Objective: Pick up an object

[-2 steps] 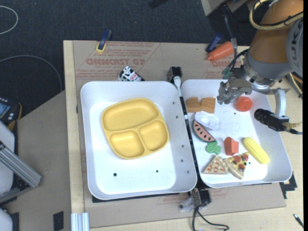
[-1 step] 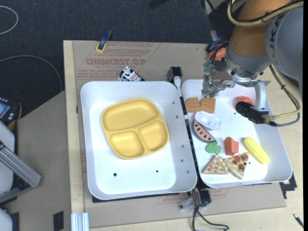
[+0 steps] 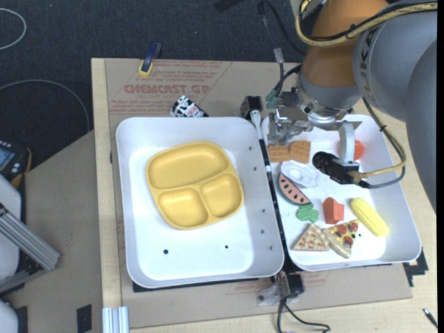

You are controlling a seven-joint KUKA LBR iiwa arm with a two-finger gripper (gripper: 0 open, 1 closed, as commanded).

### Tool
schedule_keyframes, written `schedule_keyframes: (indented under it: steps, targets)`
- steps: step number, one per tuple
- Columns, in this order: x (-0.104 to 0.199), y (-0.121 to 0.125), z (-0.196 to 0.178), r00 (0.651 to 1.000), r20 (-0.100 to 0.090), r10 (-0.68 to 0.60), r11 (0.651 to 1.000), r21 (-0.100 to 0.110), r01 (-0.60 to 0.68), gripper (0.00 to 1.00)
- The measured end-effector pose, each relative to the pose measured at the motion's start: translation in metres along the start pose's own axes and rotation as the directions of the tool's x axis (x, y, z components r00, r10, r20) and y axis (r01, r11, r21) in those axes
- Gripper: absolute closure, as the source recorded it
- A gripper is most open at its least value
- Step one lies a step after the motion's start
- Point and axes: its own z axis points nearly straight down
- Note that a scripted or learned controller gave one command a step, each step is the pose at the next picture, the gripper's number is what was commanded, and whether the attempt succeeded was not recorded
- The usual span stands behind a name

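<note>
Over the right bin's (image 3: 406,238) far end, the gripper (image 3: 288,127) hangs low above a tan cracker piece (image 3: 290,151); whether it is open or closed cannot be told. Watermelon slice (image 3: 293,189), corn (image 3: 369,216) and pizza slices (image 3: 312,239) lie nearby. A yellow divided plate (image 3: 194,184) occupies the left bin (image 3: 139,255).

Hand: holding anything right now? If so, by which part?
Cannot be told. The hand is low at the back of the right bin, just above the cracker, but nothing is visibly gripped.
</note>
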Motion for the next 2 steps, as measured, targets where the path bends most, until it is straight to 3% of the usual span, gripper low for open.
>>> schedule_keyframes:
  steps: [1,2]
  targets:
    - [-0.008,0.005,-0.004,1.0,0.002,0.005,1.0,-0.005,-0.005,1.0]
    - [0.009,0.005,0.003,1.0,0.001,0.003,1.0,0.0,-0.003,1.0]
